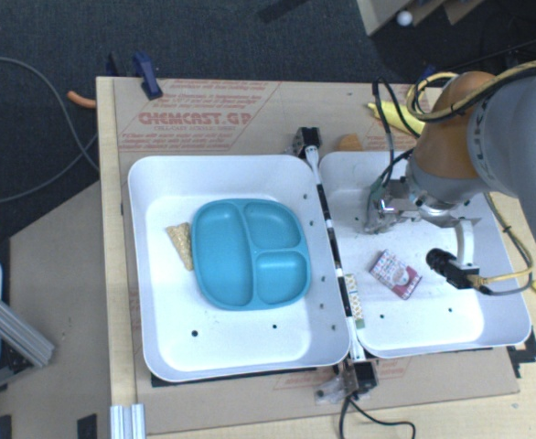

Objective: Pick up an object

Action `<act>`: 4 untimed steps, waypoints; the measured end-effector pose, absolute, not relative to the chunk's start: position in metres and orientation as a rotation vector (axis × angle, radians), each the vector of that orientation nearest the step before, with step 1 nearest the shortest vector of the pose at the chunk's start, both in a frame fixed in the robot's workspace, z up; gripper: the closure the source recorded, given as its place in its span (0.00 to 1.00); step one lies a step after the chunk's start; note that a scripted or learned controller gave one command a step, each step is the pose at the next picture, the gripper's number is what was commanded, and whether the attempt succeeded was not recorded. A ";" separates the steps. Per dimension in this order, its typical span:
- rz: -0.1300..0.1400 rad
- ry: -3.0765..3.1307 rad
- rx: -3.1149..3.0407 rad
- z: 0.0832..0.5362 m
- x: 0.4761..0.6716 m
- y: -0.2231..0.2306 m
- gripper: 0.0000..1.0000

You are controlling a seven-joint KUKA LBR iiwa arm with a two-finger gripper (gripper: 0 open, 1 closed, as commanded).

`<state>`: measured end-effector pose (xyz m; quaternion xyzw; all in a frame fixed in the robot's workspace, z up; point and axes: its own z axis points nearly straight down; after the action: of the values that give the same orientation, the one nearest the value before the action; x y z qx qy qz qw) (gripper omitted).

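Note:
A small pink and white packet (395,273) lies flat on the floor of the right bin (433,332), near its middle. My gripper (380,207) hangs low over the back left part of that bin, up and to the left of the packet and apart from it. The grey arm with its orange band (451,144) comes in from the right and covers the bin's back right corner. Nothing shows in the gripper's hold.
The left bin (158,337) holds a blue divided plate (250,251) with a tan, cracker-like piece (180,241) at its left side. A black fitting with a yellow cable (455,270) sits right of the packet. Cables run along the bench's right edge.

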<state>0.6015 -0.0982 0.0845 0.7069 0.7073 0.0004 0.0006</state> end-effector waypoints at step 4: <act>-0.001 2.223 2.223 0.160 0.587 -0.160 0.00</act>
<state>0.5867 -0.1600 0.1600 0.7070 0.7072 -0.0004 -0.0010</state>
